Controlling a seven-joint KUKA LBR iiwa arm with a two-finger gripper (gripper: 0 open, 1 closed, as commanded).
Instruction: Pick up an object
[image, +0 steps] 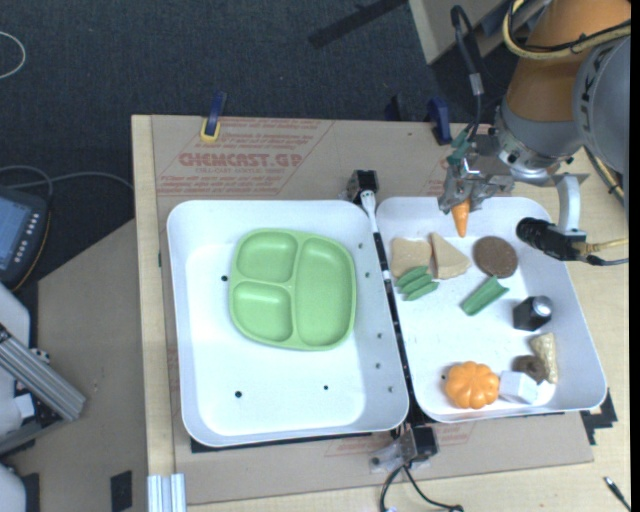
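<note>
Two shallow white bins sit side by side on the desk (160, 140), and the work is all in the right-hand white bin (580, 330), near its 12 o'clock rim. There the end effector (463, 203) hangs with a small orange carrot-shaped toy (460, 217) pinched between its fingers, the toy's long axis running roughly 12 to 6 o'clock with the point downward. The toy looks lifted just clear of the bin floor, though the slanted view leaves that uncertain. Towards 6 o'clock of it lie a tan wedge-shaped sandwich piece (430, 257) and two green pod-shaped toys (417, 284) (484, 295); at about 4 o'clock sits a brown round disc (495, 257). Further down are a black cylinder (531, 313), a round orange pumpkin toy (471, 385), a white block (518, 387) and a beige lumpy piece (545, 352). The left-hand white bin (200, 390) holds a pale green divided plastic plate (295, 289). Judging from this, a straight rise is the safest continuation: open room lies above, while the rim at 12 o'clock and the central divider at 9 o'clock are close.
</note>
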